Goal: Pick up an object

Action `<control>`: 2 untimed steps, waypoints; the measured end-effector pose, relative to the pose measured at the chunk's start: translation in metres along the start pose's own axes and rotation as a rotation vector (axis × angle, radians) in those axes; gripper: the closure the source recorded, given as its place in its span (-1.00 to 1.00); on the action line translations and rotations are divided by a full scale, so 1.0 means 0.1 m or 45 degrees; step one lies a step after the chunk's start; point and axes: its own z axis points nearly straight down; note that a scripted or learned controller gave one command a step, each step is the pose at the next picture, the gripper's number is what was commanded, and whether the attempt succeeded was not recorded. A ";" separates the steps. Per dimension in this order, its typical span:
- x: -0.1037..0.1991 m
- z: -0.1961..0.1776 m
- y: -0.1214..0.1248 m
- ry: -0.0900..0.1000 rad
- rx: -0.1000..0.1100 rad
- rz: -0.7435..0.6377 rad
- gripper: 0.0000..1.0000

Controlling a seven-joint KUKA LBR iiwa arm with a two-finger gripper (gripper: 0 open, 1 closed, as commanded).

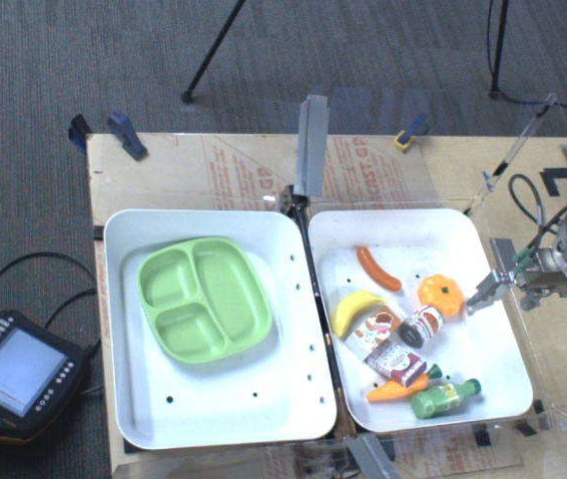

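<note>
The wooden worktop [204, 173] carries two shallow white plastic bins side by side. The left white bin [134, 407] holds a light green plastic tray with three compartments [204, 297], lying flat towards the bin's far left part. The right white bin [508, 367] holds a cluster of small items: a red-orange toy sausage [378, 268] near the far side, a yellow toy banana [353, 309] below it, and a round orange toy fruit [440, 293] close to the right wall. Just beside the banana sit a small white and red carton [373, 327], a dark-capped little jar on its side [418, 327] and a maroon rectangular box [396, 362]. An orange toy carrot [398, 390] and a green plastic bottle lying flat [443, 399] rest near the front edge. The end effector [503, 277] sits at the bin's right wall, above the rim, beside the orange fruit and apart from it; whether it is spread or pressed together cannot be told.
</note>
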 end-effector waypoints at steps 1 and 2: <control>-0.07 0.34 0.71 -0.001 -0.002 0.023 -1.00; 0.19 1.58 0.89 -0.002 -0.003 -0.006 -1.00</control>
